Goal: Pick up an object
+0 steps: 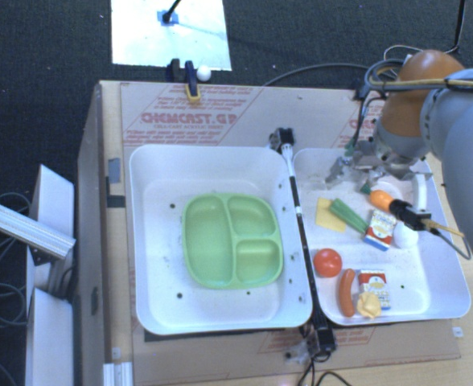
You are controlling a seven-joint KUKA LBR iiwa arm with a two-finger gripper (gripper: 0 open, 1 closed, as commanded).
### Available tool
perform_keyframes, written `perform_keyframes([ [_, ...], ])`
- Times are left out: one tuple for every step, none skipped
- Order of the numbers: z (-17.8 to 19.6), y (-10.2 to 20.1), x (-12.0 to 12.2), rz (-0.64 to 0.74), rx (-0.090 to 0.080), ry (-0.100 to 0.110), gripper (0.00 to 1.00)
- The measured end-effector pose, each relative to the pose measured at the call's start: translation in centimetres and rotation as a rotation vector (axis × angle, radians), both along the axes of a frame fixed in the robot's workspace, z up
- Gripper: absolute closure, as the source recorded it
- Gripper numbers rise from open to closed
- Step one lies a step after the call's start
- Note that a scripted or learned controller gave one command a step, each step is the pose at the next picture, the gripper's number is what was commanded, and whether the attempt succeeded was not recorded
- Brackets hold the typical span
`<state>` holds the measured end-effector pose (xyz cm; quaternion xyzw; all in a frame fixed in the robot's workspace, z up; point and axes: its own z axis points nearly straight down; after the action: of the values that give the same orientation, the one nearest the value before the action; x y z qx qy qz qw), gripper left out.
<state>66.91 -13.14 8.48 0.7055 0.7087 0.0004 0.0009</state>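
Camera view: toy food, among it a tomato point(327, 262), sausage point(347, 291) and carrot point(381, 200), lies in the right bin point(446, 296). Above its far end hangs the gripper point(346, 167), seemingly open and empty. A green divided plate point(232, 240) sits in the left bin point(152, 215).

Pretty bright and even overall, cool bluish tint; the two shallow white plastic bins point(220, 163) are close to blown out along their rims, and the white paper sheet point(170, 22) on the dark carpeted floor point(43, 47) is washed out too; light seems to come from above, since shadows are short and soft, like the faint one under the light green divided plastic plate point(232, 240); the floor goes nearly black with little texture; whole frame is soft and low-res, small items look mushy; the grey robot arm point(454, 127) at the right edge is blurry.
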Motion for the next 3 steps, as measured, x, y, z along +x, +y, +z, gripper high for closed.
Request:
perform_keyframes([
  [0.0, 0.7, 0.0, 0.0, 0.0, 0.0, 0.0],
  [0.0, 2.5, 0.0, 0.001, 0.0, 0.0, 0.0],
  [0.0, 3.8, 0.0, 0.001, 0.001, 0.0, 0.0],
])
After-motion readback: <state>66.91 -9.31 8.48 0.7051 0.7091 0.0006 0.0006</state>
